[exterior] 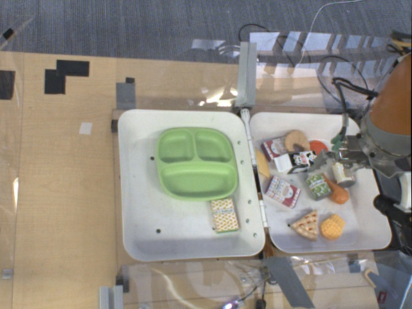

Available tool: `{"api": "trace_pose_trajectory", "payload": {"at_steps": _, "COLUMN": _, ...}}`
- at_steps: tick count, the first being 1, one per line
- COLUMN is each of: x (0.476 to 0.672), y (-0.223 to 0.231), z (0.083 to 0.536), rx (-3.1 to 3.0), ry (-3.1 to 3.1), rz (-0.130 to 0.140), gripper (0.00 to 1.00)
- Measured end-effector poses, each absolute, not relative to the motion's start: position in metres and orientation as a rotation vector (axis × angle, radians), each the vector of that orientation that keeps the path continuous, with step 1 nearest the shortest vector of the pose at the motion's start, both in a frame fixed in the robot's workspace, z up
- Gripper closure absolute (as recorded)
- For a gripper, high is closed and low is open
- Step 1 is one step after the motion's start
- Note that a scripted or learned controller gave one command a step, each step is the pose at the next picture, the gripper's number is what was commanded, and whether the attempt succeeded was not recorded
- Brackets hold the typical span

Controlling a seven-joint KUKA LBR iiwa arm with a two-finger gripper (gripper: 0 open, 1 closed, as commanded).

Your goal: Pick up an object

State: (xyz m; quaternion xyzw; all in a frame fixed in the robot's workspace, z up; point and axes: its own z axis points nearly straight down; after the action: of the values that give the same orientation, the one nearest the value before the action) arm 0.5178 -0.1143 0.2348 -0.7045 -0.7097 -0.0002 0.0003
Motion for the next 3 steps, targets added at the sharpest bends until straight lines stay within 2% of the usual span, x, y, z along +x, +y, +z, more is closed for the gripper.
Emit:
{"api": "trace_pose_trajectory", "payload": {"at_steps": 1, "x": 0.593, "y": -0.127, "z": 0.164, "rx": -2.256, "ry": -2.183, "rz": 0.001, "gripper": 0.00}}
{"api": "trace_pose_trajectory", "payload": {"at_steps": 2, "x": 0.621, "y": -0.149, "z": 0.122, "rx": -2.000, "ry": -2.462, "rz": -0.028, "gripper": 0.00}}
{"api": "trace_pose_trajectory", "payload": {"at_steps": 3, "x": 0.639, "y": -0.153, "z": 0.099, "rx": -2.127, "ry": -2.351, "rz": -0.032, "gripper": 0.00}}
